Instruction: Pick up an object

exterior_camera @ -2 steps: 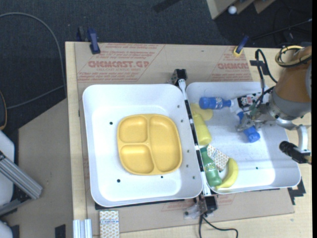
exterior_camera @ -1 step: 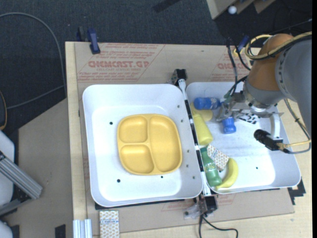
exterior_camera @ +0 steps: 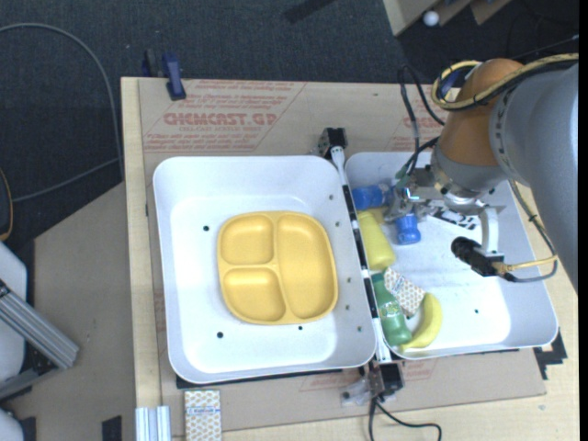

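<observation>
Beside the yellow block (exterior_camera: pixel 375 238), against the right bin's (exterior_camera: pixel 524 324) left wall, our tool (exterior_camera: pixel 405 211) hangs over a small blue piece (exterior_camera: pixel 408 231); we cannot tell its state. We should descend straight, clear of that block.

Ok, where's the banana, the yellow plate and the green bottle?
banana (exterior_camera: pixel 428 322), camera view, middle of its curved body.
yellow plate (exterior_camera: pixel 276 266), camera view, where its three compartments meet.
green bottle (exterior_camera: pixel 392 318), camera view, its lower body beside the banana.
</observation>
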Controlling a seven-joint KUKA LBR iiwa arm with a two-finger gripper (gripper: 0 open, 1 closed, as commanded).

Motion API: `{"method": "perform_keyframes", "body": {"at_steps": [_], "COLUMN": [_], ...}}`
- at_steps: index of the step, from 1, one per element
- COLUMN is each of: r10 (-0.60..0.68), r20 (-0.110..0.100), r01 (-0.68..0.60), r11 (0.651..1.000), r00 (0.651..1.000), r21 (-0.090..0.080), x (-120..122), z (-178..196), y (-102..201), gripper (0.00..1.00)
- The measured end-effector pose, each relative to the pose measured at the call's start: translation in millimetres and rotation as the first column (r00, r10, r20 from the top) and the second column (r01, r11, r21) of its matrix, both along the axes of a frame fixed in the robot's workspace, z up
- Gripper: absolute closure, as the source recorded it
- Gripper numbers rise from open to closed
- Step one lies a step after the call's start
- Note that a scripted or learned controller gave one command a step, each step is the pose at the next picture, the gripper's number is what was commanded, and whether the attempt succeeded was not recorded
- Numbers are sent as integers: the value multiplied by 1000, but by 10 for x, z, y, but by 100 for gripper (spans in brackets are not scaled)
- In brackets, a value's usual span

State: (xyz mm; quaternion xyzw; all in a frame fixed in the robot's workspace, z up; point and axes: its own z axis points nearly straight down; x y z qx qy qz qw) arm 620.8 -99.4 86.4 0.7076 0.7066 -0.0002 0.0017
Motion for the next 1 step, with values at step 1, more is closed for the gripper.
{"method": "perform_keyframes", "body": {"at_steps": [1], "r10": [3], "r20": [-1], "r01": [-3], "r11": [1000], "r00": [1000], "r21": [4], "x": [-609], "z": [994], "y": [671], "gripper": [100]}}
